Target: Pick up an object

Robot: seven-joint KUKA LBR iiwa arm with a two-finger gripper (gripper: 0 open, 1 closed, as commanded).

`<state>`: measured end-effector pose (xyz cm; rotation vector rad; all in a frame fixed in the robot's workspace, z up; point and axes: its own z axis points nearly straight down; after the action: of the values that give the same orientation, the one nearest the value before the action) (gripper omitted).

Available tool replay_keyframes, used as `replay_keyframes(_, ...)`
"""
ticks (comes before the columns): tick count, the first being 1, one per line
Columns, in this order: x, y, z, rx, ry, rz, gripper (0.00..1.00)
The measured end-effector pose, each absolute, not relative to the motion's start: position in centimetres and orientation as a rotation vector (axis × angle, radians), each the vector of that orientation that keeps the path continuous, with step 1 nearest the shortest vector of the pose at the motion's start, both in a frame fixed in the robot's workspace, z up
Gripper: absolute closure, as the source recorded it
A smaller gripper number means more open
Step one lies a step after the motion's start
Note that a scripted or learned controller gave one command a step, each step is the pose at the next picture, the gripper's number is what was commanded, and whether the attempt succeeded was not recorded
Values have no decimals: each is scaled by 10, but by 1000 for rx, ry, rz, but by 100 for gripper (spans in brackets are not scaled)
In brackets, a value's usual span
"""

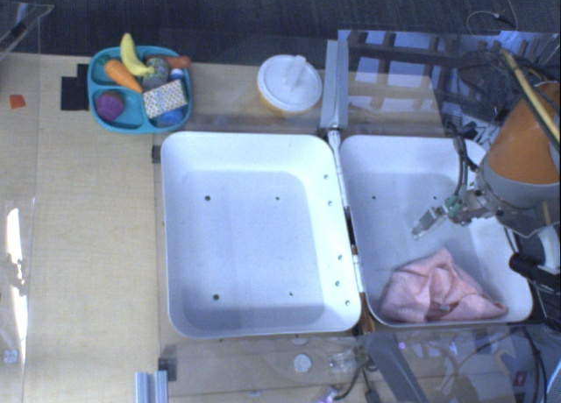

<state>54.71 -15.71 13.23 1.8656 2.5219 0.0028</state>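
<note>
Hovering over the right bin [386, 160], my pincer [427, 222] hung with fingers spread and nothing between them, the pink cloth [438, 287] lying crumpled just below and beside it; the approach step, I judged, next demanded a descent onto the folds.

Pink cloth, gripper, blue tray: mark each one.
pink cloth [438, 287], camera view, middle of the crumpled heap.
gripper [427, 222], camera view, between its fingertips.
blue tray [95, 112], camera view, left rim.
</note>
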Motion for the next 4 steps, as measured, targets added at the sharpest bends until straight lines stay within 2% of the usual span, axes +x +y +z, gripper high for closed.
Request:
replay_keyframes(1, 517, -201, 89, 1861, 2515, 7, 0)
replay_keyframes(2, 503, -146, 90, 2048, 2363, 12, 0)
replay_keyframes(3, 488, -150, 202, 2154, 2281, 4, 0)
replay_keyframes(4, 487, -118, 101, 2198, 2244, 2, 0)
